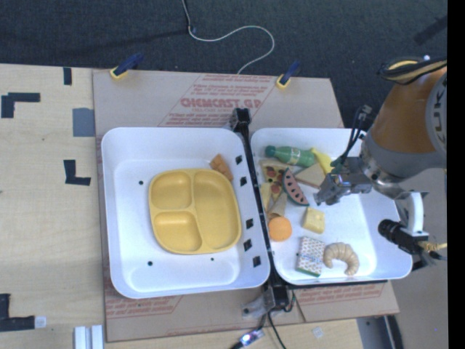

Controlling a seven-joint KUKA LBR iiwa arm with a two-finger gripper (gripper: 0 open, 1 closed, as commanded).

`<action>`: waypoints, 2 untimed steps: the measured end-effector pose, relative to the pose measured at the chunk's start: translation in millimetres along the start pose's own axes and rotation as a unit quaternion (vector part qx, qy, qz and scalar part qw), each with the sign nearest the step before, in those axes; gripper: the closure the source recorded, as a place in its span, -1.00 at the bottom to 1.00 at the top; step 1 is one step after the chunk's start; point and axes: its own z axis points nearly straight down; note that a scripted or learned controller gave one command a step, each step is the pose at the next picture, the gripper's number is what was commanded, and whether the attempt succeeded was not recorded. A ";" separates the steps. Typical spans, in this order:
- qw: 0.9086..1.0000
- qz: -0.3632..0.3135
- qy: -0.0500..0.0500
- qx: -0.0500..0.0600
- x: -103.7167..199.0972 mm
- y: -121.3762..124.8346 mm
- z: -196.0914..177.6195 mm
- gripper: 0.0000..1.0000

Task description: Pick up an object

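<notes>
1. Now: pincer (328, 193) low over right bin (378, 257), just above cheese cube (314, 219); finger state cannot be told, nothing seen held.
2. Right bin also holds green bottle (288, 153), watermelon slice (293, 186), orange (280, 228), croissant (342, 256), green-edged packet (310, 256).
3. Left bin (123, 195): yellow divided plate (194, 210), small brown piece (221, 166) near its upper right corner.
</notes>
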 end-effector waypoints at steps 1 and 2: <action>1.000 0.000 0.000 -0.001 58.6 23.5 -7.5 1.00; 1.000 0.001 -0.001 0.000 100.6 41.4 0.4 1.00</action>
